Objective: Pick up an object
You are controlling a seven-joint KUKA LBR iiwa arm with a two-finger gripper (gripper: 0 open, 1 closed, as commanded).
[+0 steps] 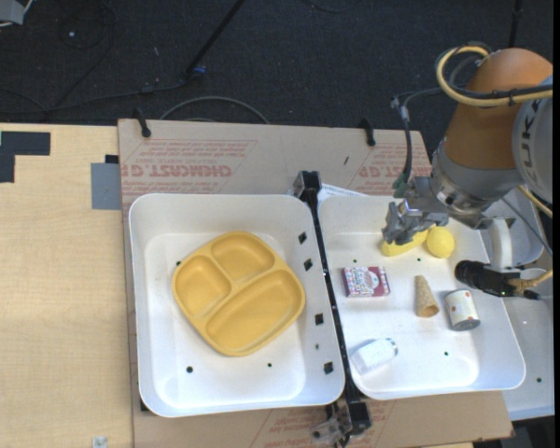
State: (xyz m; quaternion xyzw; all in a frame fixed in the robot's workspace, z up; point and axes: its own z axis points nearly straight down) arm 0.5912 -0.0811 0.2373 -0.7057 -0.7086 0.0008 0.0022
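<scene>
My gripper hangs low over the far part of the right bin. Directly under it lies a yellow banana-shaped piece, its top hidden by the gripper. A round yellow lemon rests just to the right of that. In front of them lie a small pink box, a tan cone, a short white can and a white lump near the front.
The left bin holds a yellow divided plate. A black divider runs between the two bins. Brown cardboard lies under the bins, and a pale wooden table lies to the left.
</scene>
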